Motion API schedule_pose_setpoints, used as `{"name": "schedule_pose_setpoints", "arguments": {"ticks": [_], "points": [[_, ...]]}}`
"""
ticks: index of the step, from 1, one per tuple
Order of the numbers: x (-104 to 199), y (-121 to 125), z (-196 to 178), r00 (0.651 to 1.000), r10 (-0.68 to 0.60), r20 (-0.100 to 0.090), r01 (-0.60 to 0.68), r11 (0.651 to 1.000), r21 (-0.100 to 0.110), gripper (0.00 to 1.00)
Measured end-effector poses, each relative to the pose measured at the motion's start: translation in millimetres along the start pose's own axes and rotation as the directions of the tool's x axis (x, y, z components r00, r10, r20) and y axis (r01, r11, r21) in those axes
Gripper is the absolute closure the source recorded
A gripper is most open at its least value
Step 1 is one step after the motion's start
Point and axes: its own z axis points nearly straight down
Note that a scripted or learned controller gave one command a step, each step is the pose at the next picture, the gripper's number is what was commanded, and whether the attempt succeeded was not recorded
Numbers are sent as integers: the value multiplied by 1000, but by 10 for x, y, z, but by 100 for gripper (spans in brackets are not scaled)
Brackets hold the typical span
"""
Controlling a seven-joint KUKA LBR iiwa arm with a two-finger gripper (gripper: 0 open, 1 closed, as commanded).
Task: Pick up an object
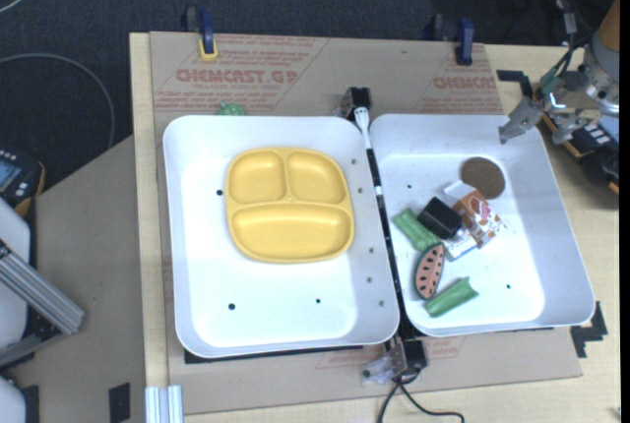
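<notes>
The right bin [551, 244] holds a small heap of objects. A brown round disc [482, 176] lies toward its back. In front of it sit a black block [439, 215] and an orange and white packet [479, 216], touching each other. A green stick [413, 229] lies left of the block. A watermelon slice toy [428, 271] and a second green piece [453, 297] lie nearer the front. My gripper [527, 116] hangs over the bin's back right corner, apart from all of them and with nothing seen in it.
The left bin [197, 254] bears a yellow divided plate [290, 205]. A black clip [358, 101] sits at the back where the bins meet. Blue clamps [205, 28] [464, 42] pin the brown board. Cables and gear crowd the right edge by the arm [591, 82].
</notes>
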Motion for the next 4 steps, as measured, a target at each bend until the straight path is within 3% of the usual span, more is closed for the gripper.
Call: {"name": "schedule_pose_setpoints", "arguments": {"ticks": [1,2,3,4], "points": [[598,-315,1343,1000,-3,-7,4,1000,14,0],[1137,-495,1329,1000,-4,0,4,1000,0,0],[1821,-849,277,1000,-8,-4,8,1000,-8,0],[2303,-1460,54,1000,-5,-5,5,1000,6,0]]}}
